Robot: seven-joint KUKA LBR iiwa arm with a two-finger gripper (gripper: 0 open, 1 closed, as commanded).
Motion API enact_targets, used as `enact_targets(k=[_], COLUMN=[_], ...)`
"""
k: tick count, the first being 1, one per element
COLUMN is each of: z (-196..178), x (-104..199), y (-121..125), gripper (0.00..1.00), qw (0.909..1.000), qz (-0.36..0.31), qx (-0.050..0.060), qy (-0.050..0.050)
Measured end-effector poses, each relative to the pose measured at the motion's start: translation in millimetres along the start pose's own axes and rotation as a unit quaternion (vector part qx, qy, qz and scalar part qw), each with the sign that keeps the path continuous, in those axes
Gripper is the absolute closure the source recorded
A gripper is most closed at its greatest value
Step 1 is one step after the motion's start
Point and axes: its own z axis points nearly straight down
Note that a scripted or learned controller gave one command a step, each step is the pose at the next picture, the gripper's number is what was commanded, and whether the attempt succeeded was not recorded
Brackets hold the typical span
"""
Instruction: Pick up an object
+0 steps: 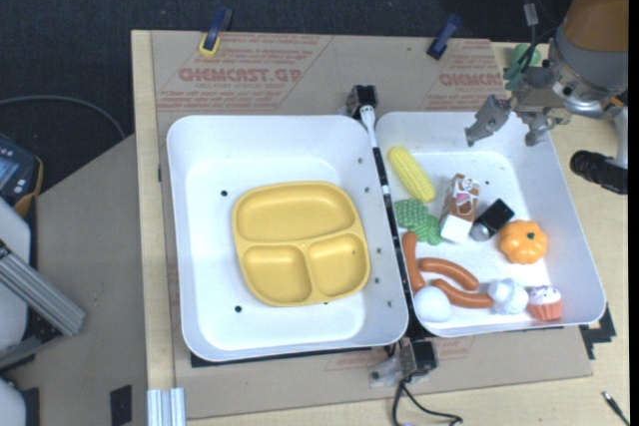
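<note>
The right bin (559, 177) holds several small toys: a yellow corn cob (410, 173), a green piece (415, 218), a brown and white figure (461, 196), a black block (492, 215), an orange pumpkin (523, 241), two sausages (444, 276), a white egg (432, 303) and a cupcake (545, 302). My gripper (512, 123) hangs open over the bin's far edge, above and behind the toys, with nothing between its fingers (485, 124).
The left bin (195, 214) carries a yellow divided plate (299, 241). Clamps (211, 32) pin the cardboard base at the back. A black hinge strip (380, 185) runs between the bins. The arm's orange band (599, 10) rises at the upper right.
</note>
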Motion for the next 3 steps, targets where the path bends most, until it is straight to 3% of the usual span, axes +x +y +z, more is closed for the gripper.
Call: enact_targets(k=[1,3], z=[-8.5,98.4], x=[0.2,2.4], y=[2.1,17.8], gripper=[0.00,0.00], qw=[1.0000,1.0000], qz=[-0.001,-0.002], qx=[-0.007,-0.005], qy=[-0.001,-0.001])
